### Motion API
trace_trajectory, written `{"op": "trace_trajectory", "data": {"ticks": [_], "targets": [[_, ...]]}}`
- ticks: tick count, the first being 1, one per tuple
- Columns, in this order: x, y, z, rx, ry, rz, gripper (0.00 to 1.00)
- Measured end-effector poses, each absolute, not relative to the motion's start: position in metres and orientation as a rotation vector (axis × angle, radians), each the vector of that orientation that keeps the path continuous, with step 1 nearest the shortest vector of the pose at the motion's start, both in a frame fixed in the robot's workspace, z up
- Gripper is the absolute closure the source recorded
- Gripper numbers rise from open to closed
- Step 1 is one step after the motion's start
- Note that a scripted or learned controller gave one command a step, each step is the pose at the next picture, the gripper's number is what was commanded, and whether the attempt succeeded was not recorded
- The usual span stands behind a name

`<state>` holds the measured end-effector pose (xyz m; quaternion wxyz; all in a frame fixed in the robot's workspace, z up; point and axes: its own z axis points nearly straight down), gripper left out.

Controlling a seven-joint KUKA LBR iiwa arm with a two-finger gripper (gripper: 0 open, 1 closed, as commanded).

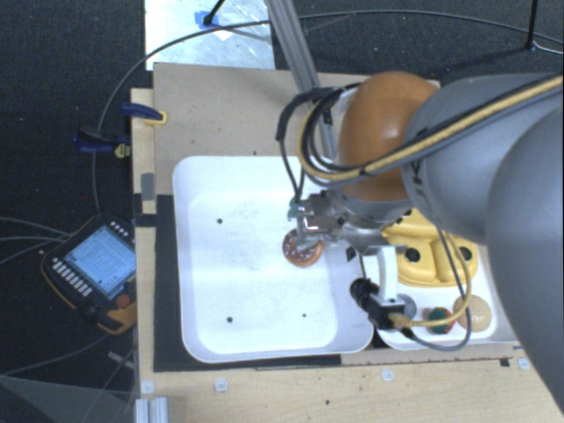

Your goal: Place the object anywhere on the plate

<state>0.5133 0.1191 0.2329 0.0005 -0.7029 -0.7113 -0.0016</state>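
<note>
Our gripper [304,236] sits on a small round object [301,251] mid-frame. We cannot tell its grip; a loose hold could drop it.

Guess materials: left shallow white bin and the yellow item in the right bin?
Left shallow white bin: probably moulded plastic, matte, with rounded corners and a soft rim, lightly scuffed. Yellow item: likely glossy plastic, smooth and evenly coloured; partly hidden by the arm.

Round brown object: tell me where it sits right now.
The round brown object lies at the left bin's right edge, directly under the gripper, with the yellow item in the neighbouring bin.
</note>
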Motion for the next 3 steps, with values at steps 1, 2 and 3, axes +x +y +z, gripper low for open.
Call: {"op": "trace_trajectory", "data": {"ticks": [1, 2, 3], "targets": [[0.513, 0.116, 0.214, -2.218, -2.223, 0.002, 1.00], [0.518, 0.105, 0.221, -2.221, -2.223, -0.001, 1.00], [0.518, 0.105, 0.221, -2.220, -2.223, -0.001, 0.00]]}}
